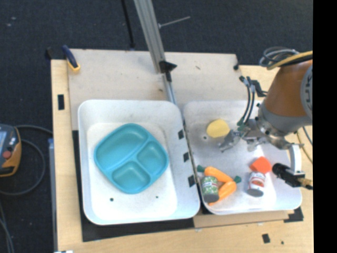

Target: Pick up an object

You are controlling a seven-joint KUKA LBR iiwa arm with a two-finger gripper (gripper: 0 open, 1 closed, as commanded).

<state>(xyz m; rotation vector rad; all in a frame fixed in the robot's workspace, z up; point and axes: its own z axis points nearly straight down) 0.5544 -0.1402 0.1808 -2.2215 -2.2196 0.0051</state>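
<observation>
The right bin holds several small objects. A round yellow lemon-like piece lies near its middle. Two orange carrots and a small green-labelled jar sit at the front left. A white bottle with an orange cap lies at the front right. My gripper hangs low over the bin floor, just right of and slightly in front of the yellow piece. Nothing is visibly held in it. The grey and orange arm reaches in from the right.
The left bin holds a teal divided plate. A slanted aluminium post rises from the bench behind the bins. Cables and a black fitting hang off the wrist over the right bin's right side.
</observation>
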